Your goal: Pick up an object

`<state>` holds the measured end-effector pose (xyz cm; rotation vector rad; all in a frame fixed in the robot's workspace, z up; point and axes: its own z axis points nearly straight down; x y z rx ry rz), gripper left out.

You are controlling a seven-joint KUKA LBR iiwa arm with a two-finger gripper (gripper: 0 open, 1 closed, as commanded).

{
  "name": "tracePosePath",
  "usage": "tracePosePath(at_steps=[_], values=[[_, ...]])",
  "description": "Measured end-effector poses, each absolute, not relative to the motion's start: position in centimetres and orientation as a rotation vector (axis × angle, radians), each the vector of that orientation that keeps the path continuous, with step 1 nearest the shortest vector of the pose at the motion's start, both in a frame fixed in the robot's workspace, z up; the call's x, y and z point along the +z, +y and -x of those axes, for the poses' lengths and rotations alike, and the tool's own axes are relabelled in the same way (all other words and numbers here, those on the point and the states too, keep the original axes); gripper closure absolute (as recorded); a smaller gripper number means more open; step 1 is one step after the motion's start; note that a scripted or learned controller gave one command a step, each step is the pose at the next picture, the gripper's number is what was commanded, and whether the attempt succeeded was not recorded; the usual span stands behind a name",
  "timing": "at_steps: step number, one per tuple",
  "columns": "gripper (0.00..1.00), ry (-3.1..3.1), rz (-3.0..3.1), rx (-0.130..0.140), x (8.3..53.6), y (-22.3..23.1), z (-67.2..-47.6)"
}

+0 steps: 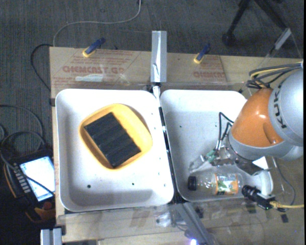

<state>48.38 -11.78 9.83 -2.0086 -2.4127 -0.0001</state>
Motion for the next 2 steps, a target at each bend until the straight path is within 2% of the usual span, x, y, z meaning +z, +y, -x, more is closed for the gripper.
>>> tracePosePath(at_steps=[1,2], values=[[0.00,-2.486,1.927,-0.010,9.3,-13.4,-48.7],[0.00,-2.128,2.311,0.004,12.5,-17.0,-48.4]])
